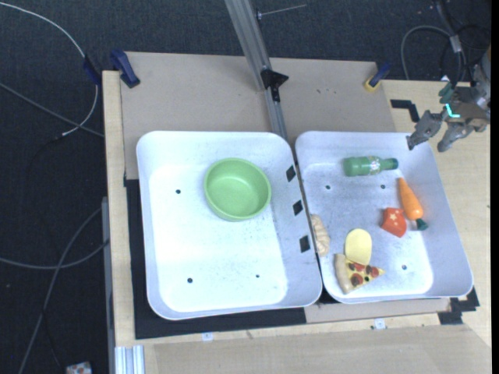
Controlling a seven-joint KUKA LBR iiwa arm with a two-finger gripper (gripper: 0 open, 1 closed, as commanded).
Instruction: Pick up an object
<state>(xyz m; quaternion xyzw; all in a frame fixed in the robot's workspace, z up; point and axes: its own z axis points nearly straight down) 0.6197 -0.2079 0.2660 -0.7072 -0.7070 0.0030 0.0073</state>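
Green bottle lies nearest my open, empty claw, so I'd descend squarely across its narrow body

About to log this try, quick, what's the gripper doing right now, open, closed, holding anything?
Gripper: open, with nothing between its fingers, hovering over the bench just past the right bin's far right corner.

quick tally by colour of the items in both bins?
Green: 2, the bowl in the left bin and the bottle in the right bin
Orange: 1, carrot
Red: 1, red piece
Yellow: 2, yellow piece, pizza slice
Tan: 1, tan piece at the right bin's left wall
Total: 7
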